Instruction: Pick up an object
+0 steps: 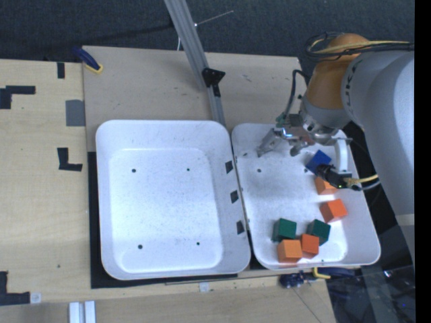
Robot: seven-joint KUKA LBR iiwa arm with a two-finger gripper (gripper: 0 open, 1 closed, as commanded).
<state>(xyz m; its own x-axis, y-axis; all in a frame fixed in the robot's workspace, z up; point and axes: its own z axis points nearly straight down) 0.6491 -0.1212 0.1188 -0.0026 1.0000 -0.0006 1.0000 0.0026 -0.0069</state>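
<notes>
Hovering over the right bin (250,200), the gripper (277,145) is seen with jaws spread, nothing pinched; coloured blocks (301,238) are scattered nearby.

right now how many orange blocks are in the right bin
4: one by the far right wall, one just below it, two at the near edge. The arm may hide more.

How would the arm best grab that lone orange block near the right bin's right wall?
Probably from straight above, fingers closing on two opposite flat sides of the orange block. It lies apart from the cluster, so there is room for fingers, though the bin wall is near.
</notes>
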